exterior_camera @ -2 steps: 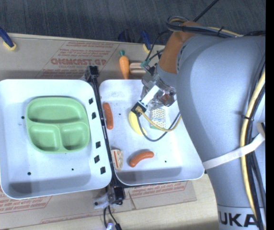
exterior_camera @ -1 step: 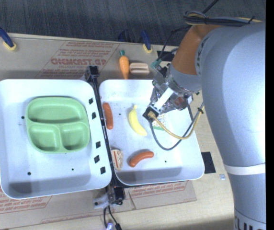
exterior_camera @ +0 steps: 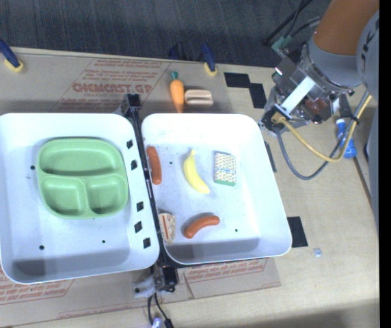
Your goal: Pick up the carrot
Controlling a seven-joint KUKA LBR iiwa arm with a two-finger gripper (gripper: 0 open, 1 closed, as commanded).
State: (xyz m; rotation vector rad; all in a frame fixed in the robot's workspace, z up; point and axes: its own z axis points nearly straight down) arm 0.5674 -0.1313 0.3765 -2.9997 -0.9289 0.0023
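Carrot (exterior_camera: 176, 93) lies on tabletop (exterior_camera: 332, 251) behind the bins, not yet picked; pincer (exterior_camera: 313, 106) hangs well apart, its opening indeterminable.

A grey robot arm (exterior_camera: 363, 43) is wearing a broad orange band (exterior_camera: 342, 9) above its wrist. Under the band, a rounded silver-grey wrist housing (exterior_camera: 332, 63) is carrying the gripper (exterior_camera: 303, 104), a cluster of pale and dark metal parts. A thin dark grey cable (exterior_camera: 305, 176) is drooping in a loop beneath, with a small blue fitting (exterior_camera: 348, 147) showing beside it.
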